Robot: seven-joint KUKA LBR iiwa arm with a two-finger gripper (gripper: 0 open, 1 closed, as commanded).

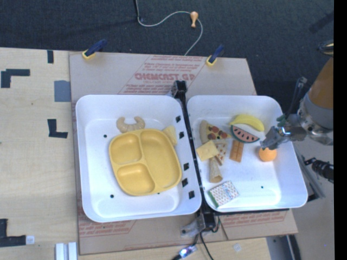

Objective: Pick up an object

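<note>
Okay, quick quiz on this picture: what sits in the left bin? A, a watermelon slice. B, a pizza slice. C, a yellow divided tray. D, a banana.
C: the yellow divided tray lies in the left bin, while the watermelon slice, banana and pizza slice all lie in the right bin.

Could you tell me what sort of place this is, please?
Probably a robotics lab bench: two white bins clamped onto cardboard, toy food like a watermelon slice, and a robot gripper reaching in.
</note>
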